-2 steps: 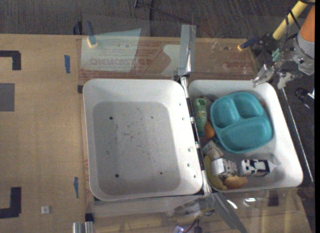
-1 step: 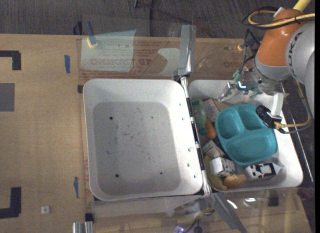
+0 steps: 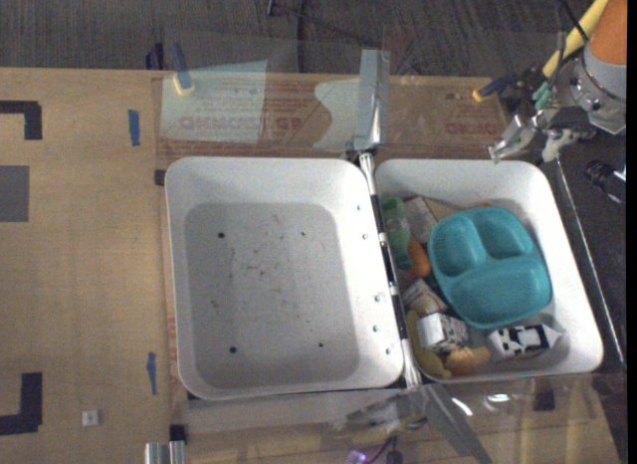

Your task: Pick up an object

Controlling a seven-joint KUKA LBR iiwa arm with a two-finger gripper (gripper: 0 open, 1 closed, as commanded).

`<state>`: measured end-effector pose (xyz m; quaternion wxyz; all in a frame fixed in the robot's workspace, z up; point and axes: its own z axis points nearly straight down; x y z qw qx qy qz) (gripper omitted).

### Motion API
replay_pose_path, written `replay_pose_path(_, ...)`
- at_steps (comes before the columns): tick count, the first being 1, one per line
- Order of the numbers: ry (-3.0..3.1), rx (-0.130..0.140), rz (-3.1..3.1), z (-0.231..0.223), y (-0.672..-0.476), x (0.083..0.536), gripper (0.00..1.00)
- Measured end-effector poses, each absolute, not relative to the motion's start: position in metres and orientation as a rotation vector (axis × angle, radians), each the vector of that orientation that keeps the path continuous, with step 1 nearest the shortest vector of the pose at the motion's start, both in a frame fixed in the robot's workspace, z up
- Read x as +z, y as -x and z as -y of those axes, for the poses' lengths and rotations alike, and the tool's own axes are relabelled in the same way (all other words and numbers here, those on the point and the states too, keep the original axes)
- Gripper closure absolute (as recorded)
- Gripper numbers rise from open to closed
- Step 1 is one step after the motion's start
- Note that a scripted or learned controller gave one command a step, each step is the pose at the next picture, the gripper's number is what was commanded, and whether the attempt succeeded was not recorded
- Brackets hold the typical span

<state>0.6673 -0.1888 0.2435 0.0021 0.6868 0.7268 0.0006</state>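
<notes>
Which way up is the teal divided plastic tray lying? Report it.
Right side up: the teal divided plastic tray in the right white bin shows its hollow compartments facing upward, resting tilted on other items.

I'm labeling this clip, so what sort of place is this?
Probably a robotics lab's bin-picking test bench: two shallow white bins, the left bin and the right bin, sit on a taped wooden bench, with the robot gripper nearby.
</notes>
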Motion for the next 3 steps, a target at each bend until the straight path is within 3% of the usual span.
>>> replay_pose_path(1,-2.187,0.002,-2.247,0.223,-0.668,0.279,0.00)
replay_pose_path(2,-2.309,0.001,-2.130,0.224,-0.546,0.147,0.00)
replay_pose_path(3,-2.405,0.002,-2.018,0.138,-0.606,0.143,0.00)
